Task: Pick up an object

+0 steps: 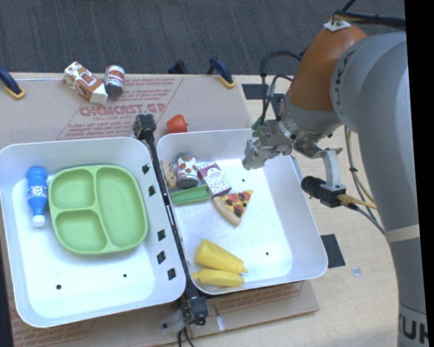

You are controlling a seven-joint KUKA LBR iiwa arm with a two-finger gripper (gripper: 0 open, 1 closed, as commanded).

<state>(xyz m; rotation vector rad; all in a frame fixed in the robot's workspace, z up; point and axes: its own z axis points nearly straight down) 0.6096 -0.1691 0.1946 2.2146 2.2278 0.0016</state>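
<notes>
The right bin (295, 230) holds the candidates. The yellow bananas (218, 264), near its front wall, look light, rigid and smooth: grip across the middle. The pizza slice (234, 204) lies flat. Pincer (254, 159) state: cannot tell.

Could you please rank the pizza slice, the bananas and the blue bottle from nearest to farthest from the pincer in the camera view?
1. Pizza slice: middle of the right bin, just below-left of the pincer.
2. Bananas: near edge of the same bin.
3. Blue bottle: far left side of the left bin.
</notes>
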